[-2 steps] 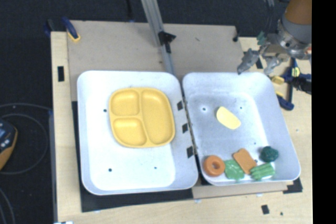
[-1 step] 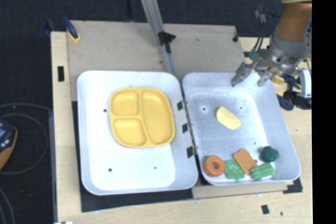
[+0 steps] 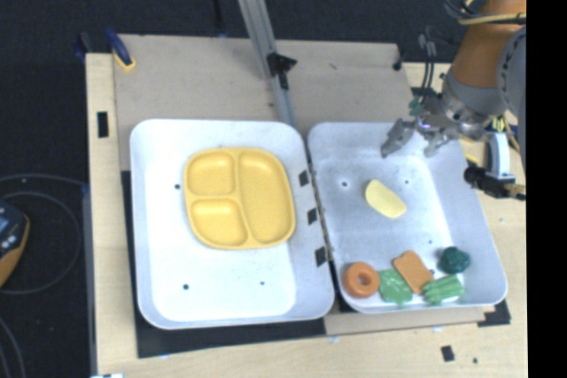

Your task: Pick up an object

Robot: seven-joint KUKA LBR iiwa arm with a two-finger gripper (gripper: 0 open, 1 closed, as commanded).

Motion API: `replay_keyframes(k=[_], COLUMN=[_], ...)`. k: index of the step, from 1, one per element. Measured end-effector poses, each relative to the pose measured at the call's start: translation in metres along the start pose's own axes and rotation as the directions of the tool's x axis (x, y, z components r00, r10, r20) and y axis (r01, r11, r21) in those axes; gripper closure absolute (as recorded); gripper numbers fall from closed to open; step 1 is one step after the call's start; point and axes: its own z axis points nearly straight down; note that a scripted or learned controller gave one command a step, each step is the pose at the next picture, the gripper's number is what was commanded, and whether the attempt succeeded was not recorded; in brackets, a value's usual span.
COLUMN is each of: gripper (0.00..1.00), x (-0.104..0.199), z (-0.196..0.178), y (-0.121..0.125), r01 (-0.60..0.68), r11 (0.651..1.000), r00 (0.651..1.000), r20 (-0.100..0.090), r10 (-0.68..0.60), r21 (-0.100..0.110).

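The gripper (image 3: 415, 140) hangs over the right bin (image 3: 354, 208), jaws spread and holding nothing. No object is grasped yet; the yellow piece (image 3: 386, 199) lies nearest.

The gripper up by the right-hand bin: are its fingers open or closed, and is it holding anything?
Open. The gripper hangs over the right bin's far edge, its two fingers splayed apart with nothing between them.

My arm (image 3: 485, 49) shows a rounded orange band above a grey wrist housing. Thin dark cables run alongside it, and a pale looped cable sits above the orange section. A white-and-black fitting hangs off the wrist's side. The pincer (image 3: 415, 137) is grey metal, with two slim fingers (image 3: 395, 140) ending in darker tips.
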Motion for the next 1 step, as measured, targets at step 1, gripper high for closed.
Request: replay_keyframes(k=[1], gripper=[0.00], x=[-0.0048], z=[0.0623], y=[-0.0015], r01=[-0.002], r11=[1.000], r00=[1.000], r20=[-0.001], r10=[0.002], r21=[0.002])
